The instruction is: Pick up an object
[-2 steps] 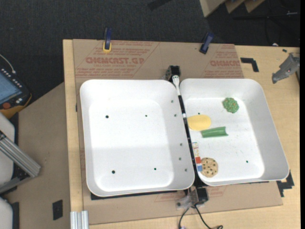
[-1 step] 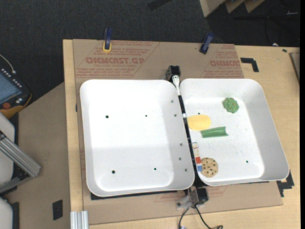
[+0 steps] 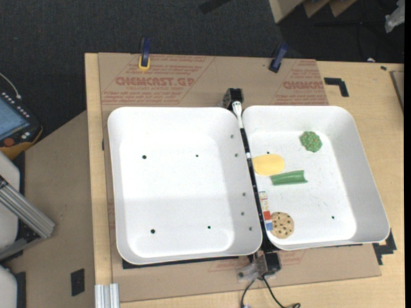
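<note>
The right bin [image 3: 347, 172] holds several small items. A green broccoli-like piece [image 3: 311, 141] lies toward its far side. A yellow oval item [image 3: 268, 164] rests against the bin's left wall, with a green stick [image 3: 288, 178] just below it. A round brown cookie [image 3: 282, 224] sits at the near left corner beside a small red and blue item [image 3: 267, 218].
The left bin [image 3: 128, 172] stands beside the right one on a brown cardboard sheet [image 3: 192, 76]. Two clamps [image 3: 144, 58] [image 3: 278, 58] hold the sheet at the far edge. A cable [image 3: 260, 281] trails off the near edge.
</note>
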Available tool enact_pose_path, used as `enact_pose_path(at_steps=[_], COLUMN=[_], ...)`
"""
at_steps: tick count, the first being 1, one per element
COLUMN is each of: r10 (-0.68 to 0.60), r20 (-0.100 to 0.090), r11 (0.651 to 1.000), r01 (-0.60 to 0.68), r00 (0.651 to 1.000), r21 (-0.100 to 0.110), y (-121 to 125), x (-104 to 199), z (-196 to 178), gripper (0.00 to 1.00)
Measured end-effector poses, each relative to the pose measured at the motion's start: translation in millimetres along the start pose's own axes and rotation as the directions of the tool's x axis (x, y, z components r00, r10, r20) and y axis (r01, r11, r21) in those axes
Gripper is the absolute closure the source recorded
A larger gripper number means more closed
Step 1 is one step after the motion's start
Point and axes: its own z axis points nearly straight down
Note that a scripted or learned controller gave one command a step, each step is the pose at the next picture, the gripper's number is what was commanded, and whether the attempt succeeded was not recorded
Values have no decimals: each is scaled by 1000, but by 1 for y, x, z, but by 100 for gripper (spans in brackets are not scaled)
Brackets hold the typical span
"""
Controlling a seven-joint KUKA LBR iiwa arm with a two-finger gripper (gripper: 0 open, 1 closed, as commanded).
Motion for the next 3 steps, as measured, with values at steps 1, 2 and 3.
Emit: enact_pose_path(at_steps=[1, 2, 3], r10=[1, -3, 1], r20=[2, -5, -4], r11=[1000, 1000, 1000], r01=[-1, 3, -1], r00=[1000, 1000, 1000], r21=[2, 10, 8], y=[-2, 3, 13], x=[-1, 67, 122], z=[-10, -8, -8], gripper=[100, 100, 100])
